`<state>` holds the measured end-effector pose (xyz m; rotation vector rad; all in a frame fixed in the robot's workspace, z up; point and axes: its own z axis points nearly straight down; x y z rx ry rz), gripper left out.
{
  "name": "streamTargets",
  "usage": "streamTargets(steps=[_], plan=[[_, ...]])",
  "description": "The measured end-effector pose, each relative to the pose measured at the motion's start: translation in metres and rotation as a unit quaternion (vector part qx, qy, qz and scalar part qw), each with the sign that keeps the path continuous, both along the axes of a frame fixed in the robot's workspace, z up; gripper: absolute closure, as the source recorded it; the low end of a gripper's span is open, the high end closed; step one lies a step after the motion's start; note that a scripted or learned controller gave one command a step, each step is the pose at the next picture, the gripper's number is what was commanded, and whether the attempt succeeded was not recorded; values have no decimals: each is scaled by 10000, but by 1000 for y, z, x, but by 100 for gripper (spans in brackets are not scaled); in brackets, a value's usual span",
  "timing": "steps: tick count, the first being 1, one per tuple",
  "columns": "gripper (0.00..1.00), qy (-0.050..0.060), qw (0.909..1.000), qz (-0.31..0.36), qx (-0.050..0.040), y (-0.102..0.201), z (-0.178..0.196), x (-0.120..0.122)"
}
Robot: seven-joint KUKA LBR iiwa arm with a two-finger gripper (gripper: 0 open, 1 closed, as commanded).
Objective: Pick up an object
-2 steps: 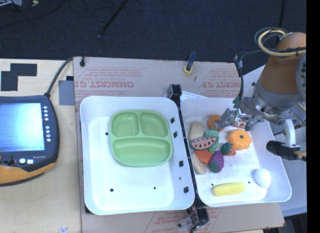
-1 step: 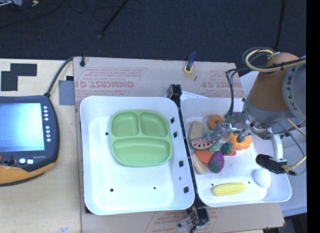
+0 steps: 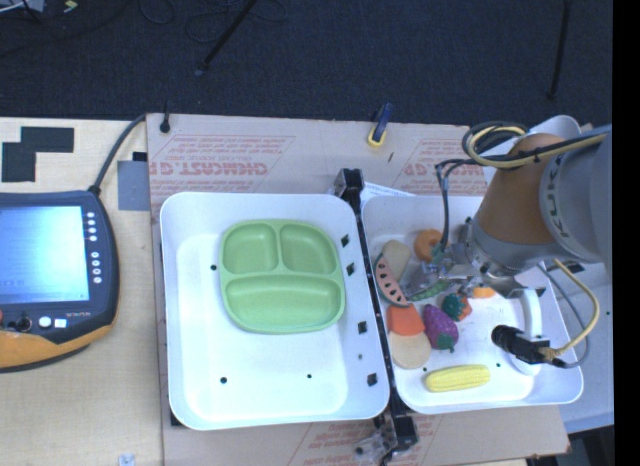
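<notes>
At the left edge of the surface we see a handheld control pad point(image 3: 50, 264). Its screen is lit but too washed out to read, and the frame cuts off its left side. A cardboard sheet point(image 3: 230, 159) lies under both bins. Its red print stands upside down to us, and we cannot read the words with any confidence. The left bin point(image 3: 200, 384) carries a green divided plate point(image 3: 281, 276), set nearer its far edge. A small blue and yellow clip point(image 3: 379, 126) sits on the far edge of the cardboard.

The things to pick lie in the right bin point(image 3: 565, 390), crowded toward its left wall. There is a watermelon slice point(image 3: 386, 279), a pale oval piece point(image 3: 397, 254) that we cannot identify, an orange block point(image 3: 405, 320) and a tan disc point(image 3: 409, 350). With them are a purple eggplant point(image 3: 439, 324) and, near the front edge, a yellow corn cob point(image 3: 457, 378). An orange round thing point(image 3: 428, 244) by the far side is partly hidden.

The arm point(image 3: 515, 209) reaches in from the right edge, its end just beyond the eggplant. The wrist and cables cover the jaws, so we cannot tell whether they are open or closed, or whether they grip anything.
</notes>
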<state>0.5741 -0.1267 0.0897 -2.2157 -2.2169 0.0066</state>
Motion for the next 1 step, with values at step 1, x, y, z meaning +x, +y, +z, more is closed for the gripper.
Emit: streamTargets(steps=[1], plan=[[100,-6,10000,-27,1,-2,13,1]])
